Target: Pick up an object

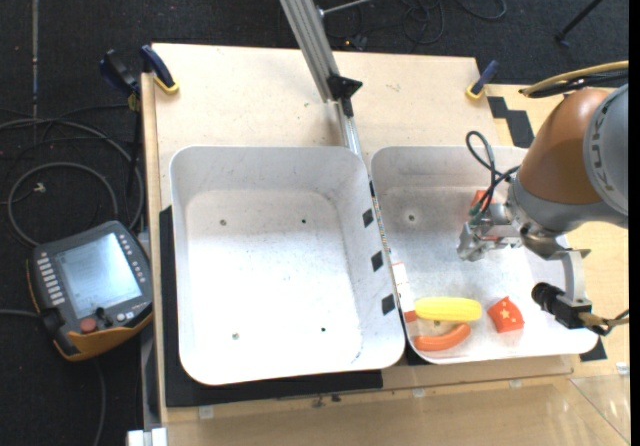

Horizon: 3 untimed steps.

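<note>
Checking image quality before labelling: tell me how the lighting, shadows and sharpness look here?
Camera view: even, diffuse light, with no harsh glare on the white bins; the yellow object and red object are reasonably sharp; the end effector is small and slightly soft, with a faint shadow beneath it; the dark floor shows little detail.

Bright even overhead light, soft shadows, white bins (270,174) slightly glaring, mild overall softness

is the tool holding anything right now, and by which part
Nothing shows between the tool fingers; the yellow piece and red block lie apart in the right bin.
</note>
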### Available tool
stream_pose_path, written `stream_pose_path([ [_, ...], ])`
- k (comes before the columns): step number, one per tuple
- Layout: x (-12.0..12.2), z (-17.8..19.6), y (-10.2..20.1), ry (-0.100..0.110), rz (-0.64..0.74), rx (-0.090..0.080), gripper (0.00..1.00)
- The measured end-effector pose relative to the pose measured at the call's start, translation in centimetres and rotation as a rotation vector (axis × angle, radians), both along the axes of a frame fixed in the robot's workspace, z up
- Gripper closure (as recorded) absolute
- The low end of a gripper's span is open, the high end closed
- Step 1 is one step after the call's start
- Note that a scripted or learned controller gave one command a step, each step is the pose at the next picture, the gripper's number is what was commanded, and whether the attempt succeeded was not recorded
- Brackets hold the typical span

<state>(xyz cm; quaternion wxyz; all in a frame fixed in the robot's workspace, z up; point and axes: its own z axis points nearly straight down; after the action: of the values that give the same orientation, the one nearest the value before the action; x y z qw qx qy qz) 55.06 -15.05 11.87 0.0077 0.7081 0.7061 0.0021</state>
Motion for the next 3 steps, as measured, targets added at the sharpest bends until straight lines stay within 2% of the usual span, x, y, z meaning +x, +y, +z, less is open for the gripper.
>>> stream_pose_path([
  [1, -0.1, 6.2, 0.5, 0.007, 0.006, 0.006, 1.00],
  [2, 0.0, 10.1, 0.5, 0.008, 0.006, 0.006, 1.00],
  [3, -1.1, 9.9, 6.5, 0.015, 0.011, 0.010, 1.00],
])
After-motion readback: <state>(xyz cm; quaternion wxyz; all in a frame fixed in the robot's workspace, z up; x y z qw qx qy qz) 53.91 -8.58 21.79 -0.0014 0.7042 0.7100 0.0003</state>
